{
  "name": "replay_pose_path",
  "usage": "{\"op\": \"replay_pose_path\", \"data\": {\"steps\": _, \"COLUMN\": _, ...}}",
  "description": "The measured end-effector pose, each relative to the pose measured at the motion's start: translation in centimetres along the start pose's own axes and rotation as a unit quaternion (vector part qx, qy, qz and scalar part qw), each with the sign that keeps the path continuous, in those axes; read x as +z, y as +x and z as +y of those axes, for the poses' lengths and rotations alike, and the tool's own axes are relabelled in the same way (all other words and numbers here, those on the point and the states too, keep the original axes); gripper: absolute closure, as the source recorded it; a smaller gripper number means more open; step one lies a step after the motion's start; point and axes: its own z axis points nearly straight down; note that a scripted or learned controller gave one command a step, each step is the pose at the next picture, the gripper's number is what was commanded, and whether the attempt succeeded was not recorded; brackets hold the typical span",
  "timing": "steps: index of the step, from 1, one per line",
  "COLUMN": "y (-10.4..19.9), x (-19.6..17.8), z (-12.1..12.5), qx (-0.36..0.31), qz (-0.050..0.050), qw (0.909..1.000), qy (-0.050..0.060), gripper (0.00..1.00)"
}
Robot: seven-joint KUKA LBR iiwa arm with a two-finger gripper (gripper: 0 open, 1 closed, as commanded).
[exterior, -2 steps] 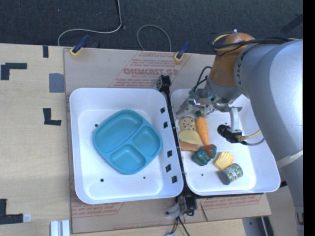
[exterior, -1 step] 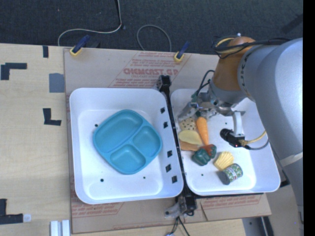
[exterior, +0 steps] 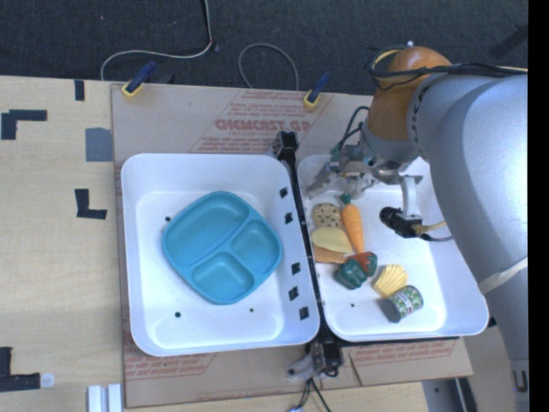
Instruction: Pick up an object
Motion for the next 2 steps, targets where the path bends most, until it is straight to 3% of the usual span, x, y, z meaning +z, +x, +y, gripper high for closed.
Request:
{"op": "replay_pose_path", "data": {"steps": 1, "y": 0.2, "x": -0.1, "z": -1.9, "qx": 0.002, "qz": -0.001, "qw": 1.0000, "qy": 0.000, "gripper": 0.00}}
{"op": "replay_pose_path", "data": {"steps": 2, "y": 0.5, "x": 0.0, "z": -0.6, "qx": 0.001, "qz": 0.000, "qw": 1.0000, "qy": 0.001, "gripper": 0.00}}
